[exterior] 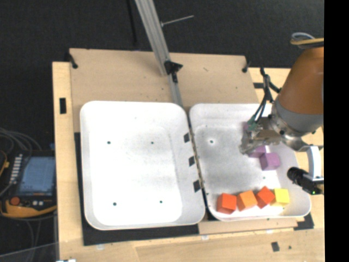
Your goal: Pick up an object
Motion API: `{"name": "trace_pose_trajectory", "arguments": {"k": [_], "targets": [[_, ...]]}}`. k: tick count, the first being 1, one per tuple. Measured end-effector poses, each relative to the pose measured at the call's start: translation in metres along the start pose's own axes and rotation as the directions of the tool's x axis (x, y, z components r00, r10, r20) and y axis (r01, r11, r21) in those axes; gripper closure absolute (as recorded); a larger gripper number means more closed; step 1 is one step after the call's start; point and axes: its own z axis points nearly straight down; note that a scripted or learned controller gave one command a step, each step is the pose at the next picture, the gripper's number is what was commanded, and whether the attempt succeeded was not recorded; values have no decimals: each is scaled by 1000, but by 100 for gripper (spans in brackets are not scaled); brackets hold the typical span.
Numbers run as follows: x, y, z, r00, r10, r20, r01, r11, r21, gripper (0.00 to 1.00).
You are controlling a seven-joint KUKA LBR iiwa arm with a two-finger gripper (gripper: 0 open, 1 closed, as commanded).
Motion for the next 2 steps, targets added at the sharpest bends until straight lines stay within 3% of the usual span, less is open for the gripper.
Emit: {"name": "trace_pose_trajectory", "arguments": {"k": [1,2], "targets": [[-1,2,-42,1000,-1,0,1,1000,1,100],[51,10,-19,1000,-2,-2,2,1000,9,100]]}}
